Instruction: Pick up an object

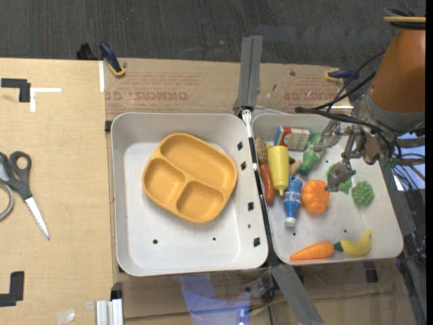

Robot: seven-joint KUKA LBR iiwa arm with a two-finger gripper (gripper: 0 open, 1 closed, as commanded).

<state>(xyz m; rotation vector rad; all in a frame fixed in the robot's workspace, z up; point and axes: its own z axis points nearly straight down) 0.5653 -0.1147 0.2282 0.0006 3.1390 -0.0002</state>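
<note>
Pincer [340, 176] hangs over the right bin [389, 215], above toy food; open or closed, I cannot tell.

The right bin holds one orange pumpkin [315, 196], one carrot [312, 251], one banana [357, 244], one yellow bottle [278, 161], one blue bottle [292, 198] and one green knobbly ball [363, 193]. The left bin [128, 235] holds one yellow divided plate [189, 177].

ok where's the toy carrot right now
The carrot lies along the near edge of the right bin, just left of the banana and below the orange pumpkin.
</note>
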